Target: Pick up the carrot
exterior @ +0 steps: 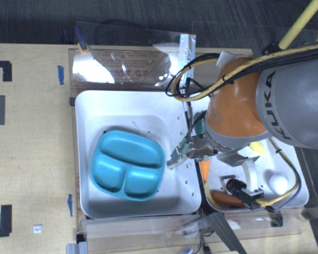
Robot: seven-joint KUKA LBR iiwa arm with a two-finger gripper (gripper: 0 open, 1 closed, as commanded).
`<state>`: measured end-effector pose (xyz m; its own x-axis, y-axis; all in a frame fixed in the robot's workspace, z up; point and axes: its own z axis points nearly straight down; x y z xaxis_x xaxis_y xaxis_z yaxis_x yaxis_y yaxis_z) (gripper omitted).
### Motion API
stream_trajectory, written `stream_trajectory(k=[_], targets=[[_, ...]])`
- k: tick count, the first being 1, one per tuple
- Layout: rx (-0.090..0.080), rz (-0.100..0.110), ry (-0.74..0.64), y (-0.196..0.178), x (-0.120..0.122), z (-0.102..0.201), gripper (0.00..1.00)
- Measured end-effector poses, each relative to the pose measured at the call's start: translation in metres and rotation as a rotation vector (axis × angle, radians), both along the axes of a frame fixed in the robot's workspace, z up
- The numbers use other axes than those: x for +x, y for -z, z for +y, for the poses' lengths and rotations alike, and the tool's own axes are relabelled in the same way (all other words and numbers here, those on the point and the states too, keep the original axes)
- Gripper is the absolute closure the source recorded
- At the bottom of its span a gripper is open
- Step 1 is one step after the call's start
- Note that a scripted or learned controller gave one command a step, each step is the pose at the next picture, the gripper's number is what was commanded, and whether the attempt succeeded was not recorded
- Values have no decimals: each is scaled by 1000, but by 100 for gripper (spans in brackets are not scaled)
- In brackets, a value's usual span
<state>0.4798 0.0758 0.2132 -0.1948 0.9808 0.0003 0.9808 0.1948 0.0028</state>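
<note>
A blue sectioned tray (128, 164) is noted in the left bin (90, 110). At frame centre the end effector (186, 151) is seen; its state cannot be told. The carrot (204, 168) is observed just right and below it, in the right bin (302, 194), apparently lying top to bottom.

The blue plastic three-compartment plate (127, 164) lies in the left shallow white bin (95, 110), toward its 7 o'clock corner. At 3 o'clock from it, past the wall between the bins, the orange carrot (204, 169) lies in the right shallow white bin (299, 194). A white egg-shaped ball (279, 184) sits at 3 o'clock from the carrot, and a yellow piece (258, 147) at 2 o'clock.
</note>
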Motion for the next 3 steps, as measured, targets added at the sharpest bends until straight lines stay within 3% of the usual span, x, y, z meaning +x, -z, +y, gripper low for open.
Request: stream_trajectory(k=[1,2,3], targets=[[0,1,-34,-37,3,8,0],[-1,2,133,-36,14,1,0],[-3,-2,-228,-57,62,-33,0]])
